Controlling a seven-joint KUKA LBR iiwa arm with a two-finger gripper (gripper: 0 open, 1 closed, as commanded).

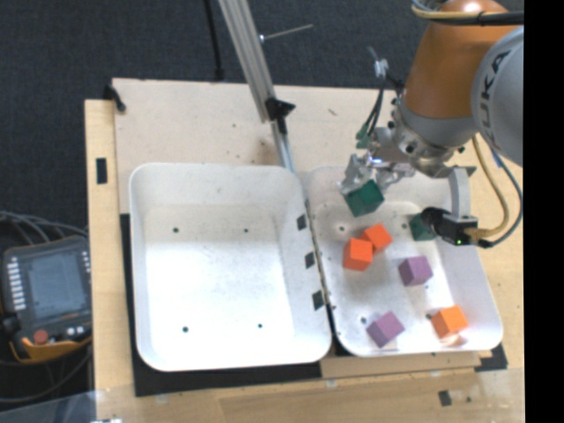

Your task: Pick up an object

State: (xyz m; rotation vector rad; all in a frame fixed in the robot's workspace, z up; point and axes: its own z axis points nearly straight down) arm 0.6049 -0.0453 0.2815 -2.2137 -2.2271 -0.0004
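Green block (364,198) in claw (366,180) | right bin (480,276): orange, purple blocks

**One fixed camera above the bench**

A single view looks down at a slant from well above, taking in both white bins, left bin (220,263) and right bin (467,271), the bench (176,122) and dark floor beyond. The arm (458,60) enters from the right.

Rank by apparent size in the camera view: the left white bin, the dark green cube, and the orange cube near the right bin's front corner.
1. Left white bin, by far the largest.
2. Dark green cube.
3. Orange cube.

The green cube sits higher, possibly nearer the camera, so its rank over the orange cube is unsure.
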